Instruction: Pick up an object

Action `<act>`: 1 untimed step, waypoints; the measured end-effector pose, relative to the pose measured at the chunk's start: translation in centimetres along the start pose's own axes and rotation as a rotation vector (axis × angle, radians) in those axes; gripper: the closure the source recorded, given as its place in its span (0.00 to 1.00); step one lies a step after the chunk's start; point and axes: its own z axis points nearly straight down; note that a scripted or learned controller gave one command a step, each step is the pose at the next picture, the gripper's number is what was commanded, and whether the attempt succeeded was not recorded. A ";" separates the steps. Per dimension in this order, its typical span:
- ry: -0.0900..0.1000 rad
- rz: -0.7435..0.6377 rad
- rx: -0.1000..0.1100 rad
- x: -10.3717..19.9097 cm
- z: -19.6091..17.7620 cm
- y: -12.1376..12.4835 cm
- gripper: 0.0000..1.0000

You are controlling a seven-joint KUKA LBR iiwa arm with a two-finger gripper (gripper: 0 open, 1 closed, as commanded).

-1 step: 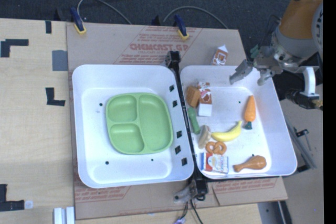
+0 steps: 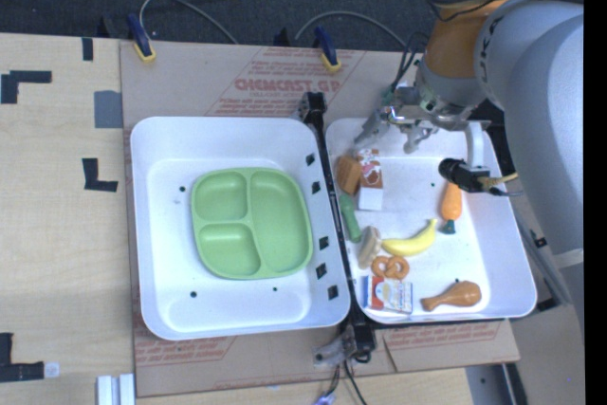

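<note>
Step in hand: approach, nothing picked up yet. Gripper (image 2: 396,130) poised over the far edge of the right bin (image 2: 503,251), fingers spread, nothing between them. Candidate objects all in the right bin: brown bread piece (image 2: 348,174) and small carton (image 2: 371,182) nearest, just below the gripper; carrot (image 2: 451,202) to the right; banana (image 2: 413,242) mid-bin; pretzel (image 2: 390,267), flat packet (image 2: 390,296) and drumstick (image 2: 453,297) along the near side. Left bin (image 2: 152,232) occupied by a green divided plate (image 2: 251,223).

Next move, by judgement: descend over the bread piece or carton, centre one item between the fingers, avoid the bin wall and crowded neighbours, close, lift.
</note>
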 end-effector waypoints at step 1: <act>-0.001 0.001 -0.002 0.7 6.3 -2.2 0.00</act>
